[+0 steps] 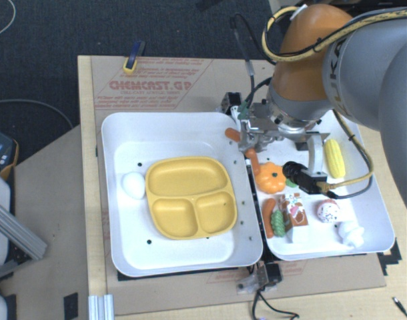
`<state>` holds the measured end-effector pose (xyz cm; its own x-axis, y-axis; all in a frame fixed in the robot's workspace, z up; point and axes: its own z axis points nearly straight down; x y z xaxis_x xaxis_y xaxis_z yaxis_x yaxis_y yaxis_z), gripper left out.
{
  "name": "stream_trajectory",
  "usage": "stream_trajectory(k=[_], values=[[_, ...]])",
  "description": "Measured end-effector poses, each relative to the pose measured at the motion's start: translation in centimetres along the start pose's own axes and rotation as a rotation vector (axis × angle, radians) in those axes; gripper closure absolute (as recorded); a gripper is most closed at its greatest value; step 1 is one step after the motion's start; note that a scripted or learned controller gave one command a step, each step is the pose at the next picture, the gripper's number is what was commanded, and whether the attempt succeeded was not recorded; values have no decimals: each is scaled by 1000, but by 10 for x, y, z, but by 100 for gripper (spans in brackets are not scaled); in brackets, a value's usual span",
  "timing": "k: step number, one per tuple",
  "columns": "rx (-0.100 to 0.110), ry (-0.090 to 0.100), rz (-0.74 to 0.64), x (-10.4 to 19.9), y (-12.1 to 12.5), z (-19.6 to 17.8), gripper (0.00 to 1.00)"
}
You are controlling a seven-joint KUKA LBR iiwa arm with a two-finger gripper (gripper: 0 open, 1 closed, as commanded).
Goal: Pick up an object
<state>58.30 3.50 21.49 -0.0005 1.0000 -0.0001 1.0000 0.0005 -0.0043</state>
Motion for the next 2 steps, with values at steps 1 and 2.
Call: stream_trajectory(k=[1, 2], values=[[-6, 0, 1, -6, -7, -19, 100], [-5, -1, 1, -13, 3, -7, 100]])
